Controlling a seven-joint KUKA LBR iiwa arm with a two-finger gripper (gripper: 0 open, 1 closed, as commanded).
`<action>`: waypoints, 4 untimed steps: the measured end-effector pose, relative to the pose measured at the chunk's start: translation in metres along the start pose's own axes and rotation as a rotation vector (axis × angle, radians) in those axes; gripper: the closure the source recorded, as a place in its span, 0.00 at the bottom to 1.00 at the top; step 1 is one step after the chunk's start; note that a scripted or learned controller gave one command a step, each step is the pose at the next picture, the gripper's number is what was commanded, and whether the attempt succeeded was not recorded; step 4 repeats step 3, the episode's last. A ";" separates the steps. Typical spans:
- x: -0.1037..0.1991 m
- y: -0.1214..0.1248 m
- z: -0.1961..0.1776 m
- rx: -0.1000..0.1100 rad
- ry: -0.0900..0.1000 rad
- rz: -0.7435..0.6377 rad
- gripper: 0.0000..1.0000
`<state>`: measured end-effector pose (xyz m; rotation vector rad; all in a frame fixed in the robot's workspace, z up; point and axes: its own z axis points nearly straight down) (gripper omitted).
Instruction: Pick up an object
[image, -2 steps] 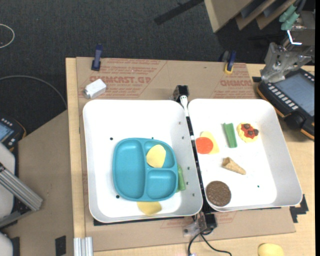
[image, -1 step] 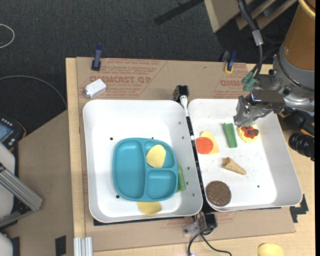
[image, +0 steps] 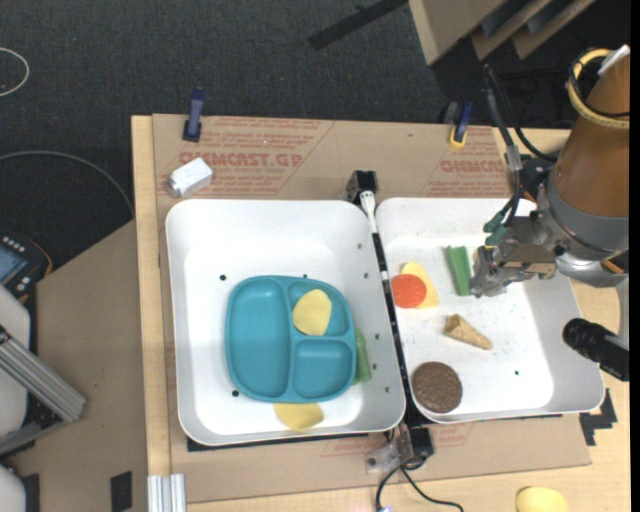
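Green plastic, a short stick (image: 458, 270), lies upright in the right bin (image: 560, 390), right of frame centre. The pincer (image: 487, 277) hovers just beside it; I cannot tell its spread. This looks like the approach: next, settle over the stick and pinch.

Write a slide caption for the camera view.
Gripper poised over right bin beside green block; teal divided plate sits in left bin.

Glossy smooth teal plastic tray (image: 262, 345), matt white bins (image: 200, 300), brown cardboard base (image: 300, 150).
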<state>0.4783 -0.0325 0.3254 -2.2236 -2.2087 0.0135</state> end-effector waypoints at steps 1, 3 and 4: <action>0.062 0.001 -0.015 -0.014 0.002 -0.014 1.00; 0.146 0.000 -0.043 -0.015 0.002 -0.007 1.00; 0.146 0.000 -0.043 -0.015 0.002 -0.007 1.00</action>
